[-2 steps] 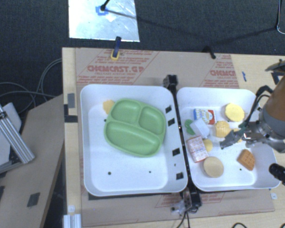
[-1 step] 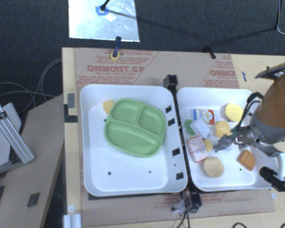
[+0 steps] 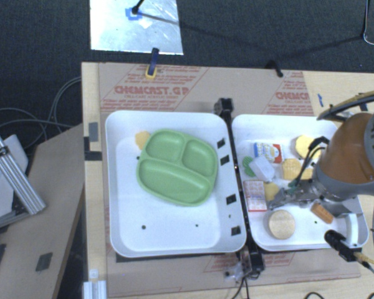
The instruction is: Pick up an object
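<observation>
- My gripper [image 3: 285, 195] hangs low over the right bin [image 3: 299, 245], just above a round tan cookie [image 3: 281, 223].
- A green divided plate [image 3: 177, 166] lies in the left bin [image 3: 121, 229].
- Small food packets [image 3: 267, 151] lie near my wrist.

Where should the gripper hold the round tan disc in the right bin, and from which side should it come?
Grip the disc across its rim, coming straight down from above. It seems to lie flat on the right bin floor, so no side face offers itself. Bare floor shows beside it, though the gripper hovers close.
</observation>
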Motion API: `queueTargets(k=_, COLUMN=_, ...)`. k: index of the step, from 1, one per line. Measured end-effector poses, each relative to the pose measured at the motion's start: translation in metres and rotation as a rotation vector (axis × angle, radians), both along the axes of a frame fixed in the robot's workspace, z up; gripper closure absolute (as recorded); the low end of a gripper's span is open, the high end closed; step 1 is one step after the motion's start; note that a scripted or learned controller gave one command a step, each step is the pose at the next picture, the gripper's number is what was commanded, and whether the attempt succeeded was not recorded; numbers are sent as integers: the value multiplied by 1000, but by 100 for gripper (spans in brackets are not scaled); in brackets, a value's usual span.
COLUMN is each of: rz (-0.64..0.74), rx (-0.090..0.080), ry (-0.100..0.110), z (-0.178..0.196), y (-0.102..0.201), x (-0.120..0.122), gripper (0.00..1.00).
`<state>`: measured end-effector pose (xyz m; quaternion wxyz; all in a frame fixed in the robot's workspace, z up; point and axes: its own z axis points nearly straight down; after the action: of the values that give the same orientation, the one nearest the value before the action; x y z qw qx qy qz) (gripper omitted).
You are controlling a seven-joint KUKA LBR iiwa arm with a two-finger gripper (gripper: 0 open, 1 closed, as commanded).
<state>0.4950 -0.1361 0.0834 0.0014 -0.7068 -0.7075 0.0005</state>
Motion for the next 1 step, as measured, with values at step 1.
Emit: queueTargets(k=1, rz=-1, rx=0, ry=-3, z=1, y=0, x=0, gripper=0)
